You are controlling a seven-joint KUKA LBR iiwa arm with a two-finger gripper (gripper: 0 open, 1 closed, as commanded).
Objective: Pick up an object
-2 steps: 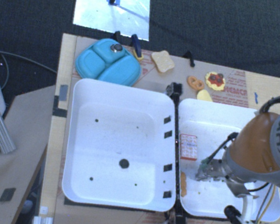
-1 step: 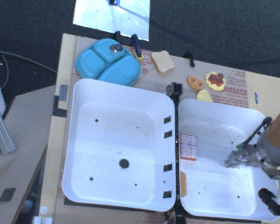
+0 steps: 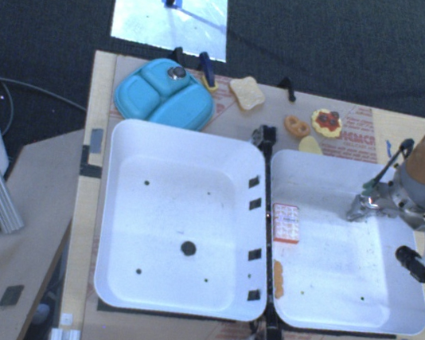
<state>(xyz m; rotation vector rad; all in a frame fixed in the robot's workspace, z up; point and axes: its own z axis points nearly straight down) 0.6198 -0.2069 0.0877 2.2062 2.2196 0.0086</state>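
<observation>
Right bin (image 3: 380, 322) — carton (image 3: 285, 222) lies left of tool (image 3: 360, 208).

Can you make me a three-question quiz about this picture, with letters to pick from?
1. Where does the small red and white card lie?
A. in the left bin
B. in the right bin, by its left wall
C. on the blue tray

2. What colour is the divided tray behind the bins?
A. blue
B. green
C. red

3. How is the gripper placed?
A. over the left bin
B. outside both bins, on the floor
C. over the right bin, apart from the card

Answers: 1 B, the card lies just right of the wall between the bins. 2 A, the tray is light blue. 3 C, the gripper sits near the right bin's far right part, with bare bin floor between it and the card.
</observation>
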